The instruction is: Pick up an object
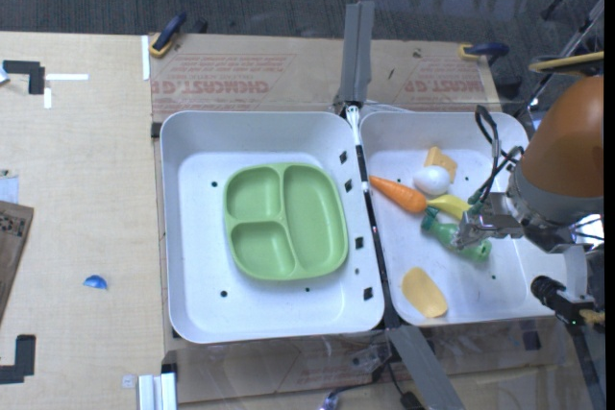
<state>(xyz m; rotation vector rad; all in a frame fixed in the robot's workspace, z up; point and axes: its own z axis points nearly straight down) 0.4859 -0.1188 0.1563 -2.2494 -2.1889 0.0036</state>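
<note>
The gripper [474, 229] sits low in the right bin [500, 298], directly over a green bottle [452, 236]; its jaw opening cannot be told. Beyond lie a banana [449, 204], egg [431, 179] and carrot [399, 194]. Cardboard [221, 77] lettering reads mirrored, illegible.

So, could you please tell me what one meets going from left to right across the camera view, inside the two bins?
Green divided plate → carrot → white egg → green bottle → gripper.
</note>
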